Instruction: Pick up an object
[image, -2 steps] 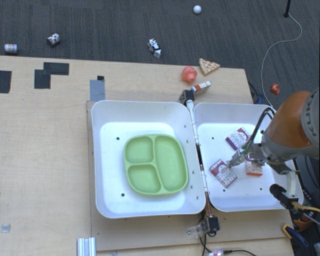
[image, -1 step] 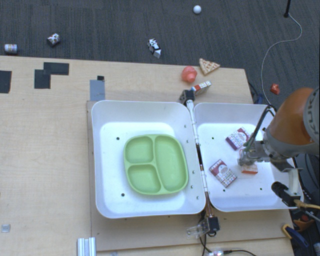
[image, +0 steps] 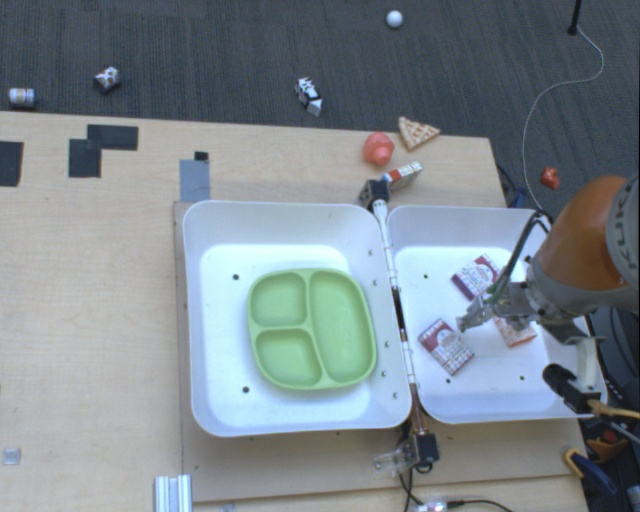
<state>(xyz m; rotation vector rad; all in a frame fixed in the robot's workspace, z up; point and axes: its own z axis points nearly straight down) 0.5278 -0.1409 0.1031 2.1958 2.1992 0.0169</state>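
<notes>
The right bin (image: 480, 400) holds three small packets. A red and white packet (image: 445, 346) lies near its middle, and a purple and white packet (image: 474, 277) sits further back. An orange and white packet (image: 517, 332) lies at the right, partly under the arm. My gripper (image: 484, 314) hangs low over the right bin between these packets, close to the orange one. No packet visibly sits in its grasp. The left bin (image: 215, 300) holds a green divided plate (image: 311, 328).
Behind the bins on the bench lie a red ball (image: 378, 148), a pizza-slice toy (image: 418, 131) and a red-tipped marker (image: 398, 177). Small odd items are scattered on the dark floor beyond. The divider (image: 393, 300) between the bins runs just left of the packets.
</notes>
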